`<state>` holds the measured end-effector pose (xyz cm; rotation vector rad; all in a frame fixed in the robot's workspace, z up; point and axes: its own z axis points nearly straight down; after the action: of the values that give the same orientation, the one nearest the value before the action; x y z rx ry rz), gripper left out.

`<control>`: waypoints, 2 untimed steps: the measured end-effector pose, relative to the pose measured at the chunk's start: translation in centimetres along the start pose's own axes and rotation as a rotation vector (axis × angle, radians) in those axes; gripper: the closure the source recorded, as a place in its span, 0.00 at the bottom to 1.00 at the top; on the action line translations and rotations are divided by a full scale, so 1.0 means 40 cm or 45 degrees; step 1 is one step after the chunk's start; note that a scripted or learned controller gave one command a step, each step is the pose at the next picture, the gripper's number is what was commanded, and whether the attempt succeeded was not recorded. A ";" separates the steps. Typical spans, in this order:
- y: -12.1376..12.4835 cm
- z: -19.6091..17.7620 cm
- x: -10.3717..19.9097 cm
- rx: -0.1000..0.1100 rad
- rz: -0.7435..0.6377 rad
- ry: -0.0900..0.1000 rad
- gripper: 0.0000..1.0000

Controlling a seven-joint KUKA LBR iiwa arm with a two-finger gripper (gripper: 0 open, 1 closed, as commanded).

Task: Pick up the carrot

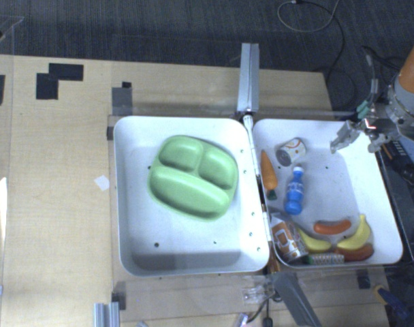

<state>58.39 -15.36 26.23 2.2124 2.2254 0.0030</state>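
Carrot: orange, slim, tapered; long axis runs up-down in the frame, against the left wall of the right bin. Blue bottle just beside it, to its right. My pincer: upper right of the frame, well apart from the carrot, fingers spread, holding nothing.

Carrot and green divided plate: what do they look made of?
Carrot: probably moulded plastic toy; even orange, smooth skin, though too small for certainty. Green divided plate: likely plastic, matte-to-satin; uniform colour, rounded compartments, soft highlights.
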 end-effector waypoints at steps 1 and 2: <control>-0.009 -0.235 -0.109 -0.004 0.213 -0.002 0.00; 0.167 -0.227 0.028 -0.002 0.274 -0.001 0.00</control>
<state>65.02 -14.20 35.34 2.4375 1.9745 0.0046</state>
